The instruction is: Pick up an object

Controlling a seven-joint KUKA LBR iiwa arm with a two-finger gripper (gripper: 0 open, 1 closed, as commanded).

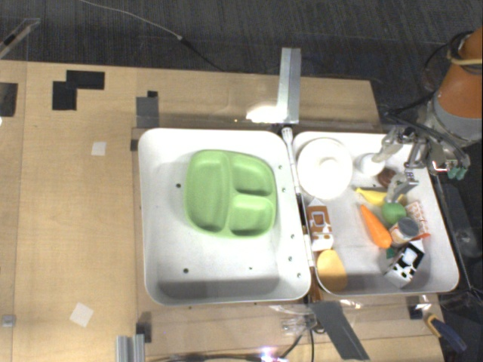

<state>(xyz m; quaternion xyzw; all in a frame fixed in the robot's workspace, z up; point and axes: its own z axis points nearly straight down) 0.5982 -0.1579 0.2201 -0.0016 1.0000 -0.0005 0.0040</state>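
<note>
Overhead, the grey two-finger gripper (404, 173) hangs at the right white bin's (447, 274) two o'clock, fingers parted around nothing, above a yellow banana (369, 195), orange carrot (375, 227) and round white plate (324, 166). At nine o'clock, the left white bin (162, 277) carries a green divided tray (229, 192).

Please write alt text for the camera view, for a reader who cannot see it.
The arm's tool hangs over the right bin, which holds a white bowl, an orange carrot and other small items. The left bin holds a green divided plate.
</note>
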